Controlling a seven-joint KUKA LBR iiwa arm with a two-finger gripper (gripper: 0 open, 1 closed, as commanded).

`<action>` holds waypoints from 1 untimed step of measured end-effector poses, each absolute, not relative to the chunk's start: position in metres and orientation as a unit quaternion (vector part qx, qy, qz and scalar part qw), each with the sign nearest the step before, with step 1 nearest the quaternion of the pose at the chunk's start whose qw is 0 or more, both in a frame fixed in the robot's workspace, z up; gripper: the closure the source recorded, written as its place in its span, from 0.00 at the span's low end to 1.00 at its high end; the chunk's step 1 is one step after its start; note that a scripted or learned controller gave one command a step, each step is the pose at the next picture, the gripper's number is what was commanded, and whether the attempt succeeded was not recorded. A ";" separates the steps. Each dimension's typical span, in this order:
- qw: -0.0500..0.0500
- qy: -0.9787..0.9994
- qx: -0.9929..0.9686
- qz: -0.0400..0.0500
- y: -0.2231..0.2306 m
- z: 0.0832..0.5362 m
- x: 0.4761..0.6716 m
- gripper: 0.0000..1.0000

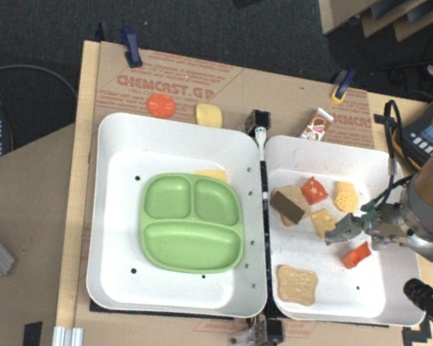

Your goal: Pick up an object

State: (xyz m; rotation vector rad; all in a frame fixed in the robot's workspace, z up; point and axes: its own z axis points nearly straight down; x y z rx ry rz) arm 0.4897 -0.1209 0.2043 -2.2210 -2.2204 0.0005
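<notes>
The right bin (pixel 358 306) holds several toy food pieces: a red cube (pixel 314 192), a round yellow waffle-like piece (pixel 346 197), a brown block (pixel 288 205), a yellow chunk (pixel 323 222), a small red-orange piece (pixel 357 254) and a tan toast slice (pixel 296 284). My gripper (pixel 343 230) hangs low over this bin, just right of the yellow chunk and up-left of the red-orange piece. Nothing is visibly held in it.
The left bin (pixel 122 154) bears a green divided plate (pixel 191 222) with a pale yellow piece (pixel 211 174) behind it. On the bench behind the bins lie an orange piece (pixel 160 106), a yellow piece (pixel 208 115) and a small carton (pixel 317 125).
</notes>
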 end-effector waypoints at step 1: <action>0.001 -0.705 -0.709 0.002 -0.206 0.079 0.515 0.00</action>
